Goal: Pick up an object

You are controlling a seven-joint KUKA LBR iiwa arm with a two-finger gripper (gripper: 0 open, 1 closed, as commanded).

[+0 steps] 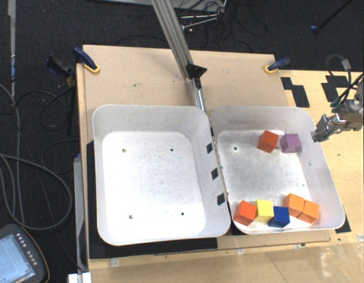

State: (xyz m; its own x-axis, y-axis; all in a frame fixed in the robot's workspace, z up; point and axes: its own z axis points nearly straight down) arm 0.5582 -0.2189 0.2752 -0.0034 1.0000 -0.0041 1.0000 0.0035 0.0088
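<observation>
The right bin (299,119) holds several small blocks. An orange block (268,141) and a purple block (291,142) lie side by side near its far wall. Along the near wall sit an orange-red block (246,212), a yellow block (265,209), a blue block (281,216) and two orange blocks (302,207). My gripper (323,130) hangs at the right edge of the view, just outside the right bin's far right rim, to the right of the purple block. Nothing shows between its fingers.
The left bin (111,158) stands beside the right one on a wooden bench. A slanted metal pole (173,31) runs down to the gap between the bins. Clamps (87,61) sit at the bench's far corners. Cables lie on the floor at left.
</observation>
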